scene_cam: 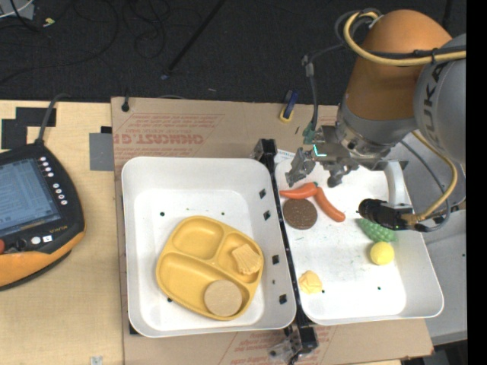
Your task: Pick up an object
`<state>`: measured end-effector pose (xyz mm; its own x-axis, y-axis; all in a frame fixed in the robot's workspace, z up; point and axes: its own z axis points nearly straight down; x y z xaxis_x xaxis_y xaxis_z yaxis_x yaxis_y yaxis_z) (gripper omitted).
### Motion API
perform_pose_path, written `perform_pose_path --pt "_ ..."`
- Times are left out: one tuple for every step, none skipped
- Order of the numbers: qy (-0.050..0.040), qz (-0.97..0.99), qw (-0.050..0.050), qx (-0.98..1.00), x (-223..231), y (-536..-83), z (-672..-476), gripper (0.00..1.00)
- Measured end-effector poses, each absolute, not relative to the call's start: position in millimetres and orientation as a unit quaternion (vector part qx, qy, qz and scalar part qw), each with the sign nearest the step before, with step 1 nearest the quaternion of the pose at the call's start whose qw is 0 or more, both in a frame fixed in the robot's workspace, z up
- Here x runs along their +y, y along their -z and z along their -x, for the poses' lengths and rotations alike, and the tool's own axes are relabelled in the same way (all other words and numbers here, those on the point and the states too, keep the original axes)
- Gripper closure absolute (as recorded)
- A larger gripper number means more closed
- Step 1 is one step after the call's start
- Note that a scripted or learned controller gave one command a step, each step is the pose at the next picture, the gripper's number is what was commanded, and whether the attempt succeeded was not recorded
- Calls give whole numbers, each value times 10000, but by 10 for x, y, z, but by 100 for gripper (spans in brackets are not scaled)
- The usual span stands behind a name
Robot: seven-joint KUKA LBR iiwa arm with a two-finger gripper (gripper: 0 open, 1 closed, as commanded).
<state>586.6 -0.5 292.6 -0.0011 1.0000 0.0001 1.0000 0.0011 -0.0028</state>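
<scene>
My gripper (315, 178) hangs over the back left part of the right bin (415, 295), its two fingers spread open. Just in front of the fingertips lies a bent orange-red sausage (318, 198), with nothing held between the fingers. A brown round patty (300, 214) sits against the sausage. Farther right lie a green piece (378, 231) and a yellow ball (382, 254). A small yellow chunk (310, 282) rests near the bin's front left.
The left bin (152, 181) holds a yellow divided tray (183, 268) with a tan cracker (246, 258) and a round biscuit (224, 298). A teach pendant (30, 204) lies on the bench at far left. A black divider (275, 234) runs between the bins.
</scene>
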Motion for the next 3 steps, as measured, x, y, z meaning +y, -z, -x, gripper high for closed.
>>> perform_pose_path --pt "-14 7032 40 -7110 900 -3050 -5008 0" --pt "68 7066 -45 -7076 790 -4775 -4965 0" --pt "-29 7025 14 -7116 827 -4775 -4956 100"
